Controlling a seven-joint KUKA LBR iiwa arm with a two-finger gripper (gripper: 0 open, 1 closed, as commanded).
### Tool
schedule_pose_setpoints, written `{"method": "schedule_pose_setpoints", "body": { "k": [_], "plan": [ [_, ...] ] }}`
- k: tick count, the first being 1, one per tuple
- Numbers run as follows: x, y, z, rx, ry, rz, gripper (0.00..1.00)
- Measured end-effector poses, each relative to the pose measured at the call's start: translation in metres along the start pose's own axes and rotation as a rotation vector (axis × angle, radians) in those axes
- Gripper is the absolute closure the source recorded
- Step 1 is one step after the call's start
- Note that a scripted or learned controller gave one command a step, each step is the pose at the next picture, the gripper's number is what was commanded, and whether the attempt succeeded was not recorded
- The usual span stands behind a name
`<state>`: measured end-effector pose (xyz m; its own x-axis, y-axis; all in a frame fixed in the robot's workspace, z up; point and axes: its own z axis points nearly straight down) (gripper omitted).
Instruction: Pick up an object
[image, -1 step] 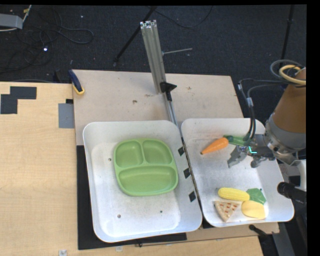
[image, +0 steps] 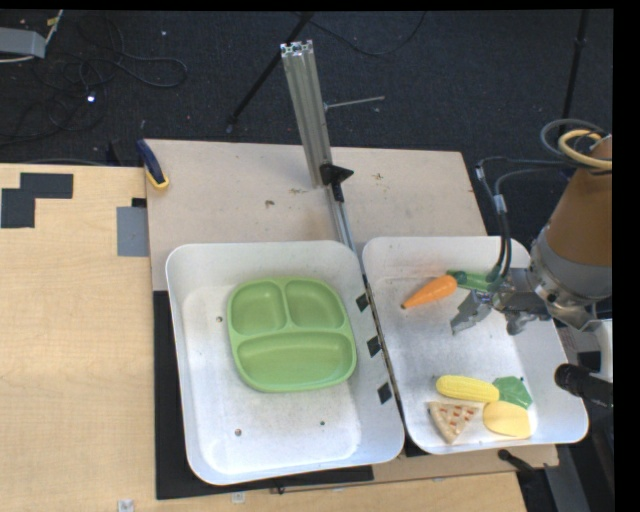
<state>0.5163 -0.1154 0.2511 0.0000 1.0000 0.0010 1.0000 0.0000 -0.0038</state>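
My gripper (image: 492, 318) hangs over the right bin (image: 420, 350), near its right side, and stands open with nothing between its fingers. An orange carrot (image: 430, 291) with a green top lies just left of the gripper, its top close to the left finger. Toward the bin's front right corner lie a yellow corn cob (image: 466, 387), a pizza slice (image: 451, 420), a yellow fruit (image: 508, 420) and a small green piece (image: 514, 388).
The left bin (image: 200, 420) holds a green divided plate (image: 292, 335). A metal post (image: 310, 110) rises behind the two bins. Black clips (image: 372, 345) sit along the seam between the bins. A wooden panel lies to the left.
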Motion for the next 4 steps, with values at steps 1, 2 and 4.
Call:
{"method": "schedule_pose_setpoints", "body": {
  "k": [1,2,4],
  "plan": [
    [-0.007,-0.003,0.061,0.006,0.001,0.001,0.0],
    [-0.001,-0.004,0.106,0.004,0.001,0.0,0.0],
    [-0.002,-0.004,0.146,0.0,0.002,0.007,1.0]
  ]
}}
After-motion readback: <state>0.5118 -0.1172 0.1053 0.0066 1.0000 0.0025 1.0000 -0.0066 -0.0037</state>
